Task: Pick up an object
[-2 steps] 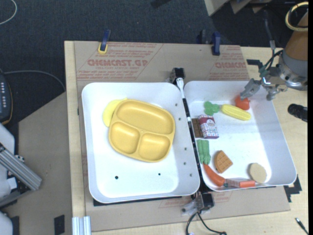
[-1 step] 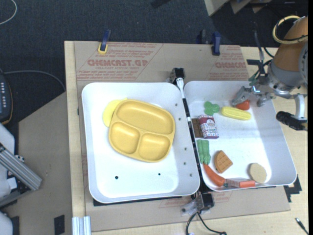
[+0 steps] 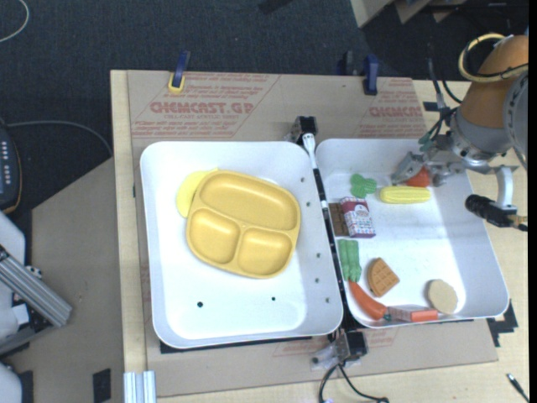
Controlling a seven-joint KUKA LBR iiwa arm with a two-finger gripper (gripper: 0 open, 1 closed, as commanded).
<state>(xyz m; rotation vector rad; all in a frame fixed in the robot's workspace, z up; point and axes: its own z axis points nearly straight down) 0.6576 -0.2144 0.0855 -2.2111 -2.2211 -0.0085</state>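
1. A tabletop covered by brown board printed "CHEMCAST" is seen, bearing two white bins.
2. In the right bin, the end effector is set at the far edge; whether it is open cannot be told.
3. A red object lies touching it, with yellow corn at its 6 o'clock.

A single fixed camera sits above the tabletop and looks down at a slant, from a moderate height. Its frame takes in both white bins, the left bin and the right bin, plus dark floor at the far side.
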